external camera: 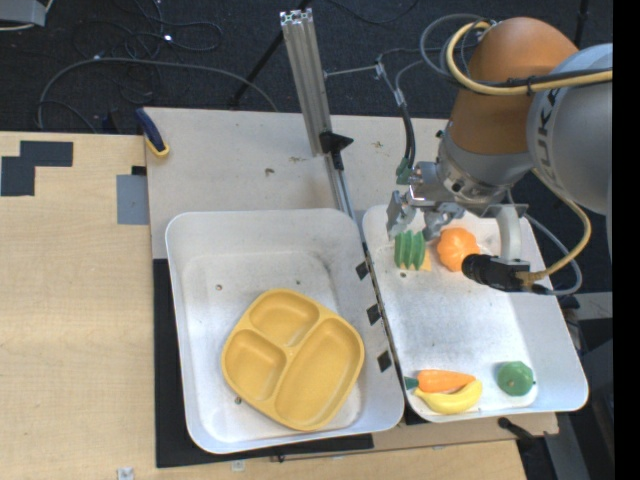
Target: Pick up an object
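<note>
The gripper (pixel 418 211), fingers spread and gripping nothing, hangs just above a green ridged toy (pixel 410 250) beside an orange (pixel 457 248) in the right bin (pixel 470 328).

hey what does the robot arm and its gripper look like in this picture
The arm is smooth grey with a rounded orange band above the wrist. A yellowish hose loops around that band, and dark cables hang beside it. The gripper is small, bare metal and dark parts.
</note>
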### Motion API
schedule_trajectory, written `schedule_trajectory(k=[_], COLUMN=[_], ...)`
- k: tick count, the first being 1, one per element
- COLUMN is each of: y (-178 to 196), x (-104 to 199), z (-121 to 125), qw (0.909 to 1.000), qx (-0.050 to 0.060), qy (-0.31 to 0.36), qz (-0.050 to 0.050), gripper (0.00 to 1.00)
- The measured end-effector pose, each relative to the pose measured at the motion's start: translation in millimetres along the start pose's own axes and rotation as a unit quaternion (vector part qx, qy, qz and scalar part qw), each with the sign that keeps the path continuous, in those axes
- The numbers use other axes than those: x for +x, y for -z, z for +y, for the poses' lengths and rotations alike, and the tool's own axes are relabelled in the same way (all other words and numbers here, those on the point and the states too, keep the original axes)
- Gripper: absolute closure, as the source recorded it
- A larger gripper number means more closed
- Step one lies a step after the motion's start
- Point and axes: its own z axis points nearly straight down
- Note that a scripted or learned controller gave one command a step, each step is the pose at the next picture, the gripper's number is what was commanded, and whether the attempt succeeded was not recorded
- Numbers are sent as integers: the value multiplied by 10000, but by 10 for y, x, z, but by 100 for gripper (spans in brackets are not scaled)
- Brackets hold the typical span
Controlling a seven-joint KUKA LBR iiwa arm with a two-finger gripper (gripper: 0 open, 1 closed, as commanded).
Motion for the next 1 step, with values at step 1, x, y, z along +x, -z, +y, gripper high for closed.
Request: schedule_trajectory(k=[1], y=[-72], x=[600], z=[-74], qw=[10000], qx=[2], qy=[6], qz=[0], gripper=[100])
